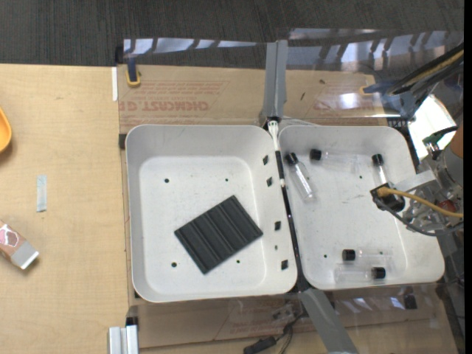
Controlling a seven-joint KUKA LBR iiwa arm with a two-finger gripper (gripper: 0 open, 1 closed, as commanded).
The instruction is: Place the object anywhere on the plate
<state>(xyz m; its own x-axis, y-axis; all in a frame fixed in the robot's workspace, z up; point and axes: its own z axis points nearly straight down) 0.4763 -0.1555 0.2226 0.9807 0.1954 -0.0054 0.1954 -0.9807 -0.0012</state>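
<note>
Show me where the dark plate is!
In the camera view, the dark plate lies flat in the left bin, near its middle, apart from the clear tubes.

Ribbed plate askew in L bin; clear capped tubes, maybe five, R bin.

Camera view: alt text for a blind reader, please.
A dark ribbed plate lies askew in the left bin; clear black-capped tubes lie scattered in the right bin. The gripper hovers at that bin's right edge.
</note>
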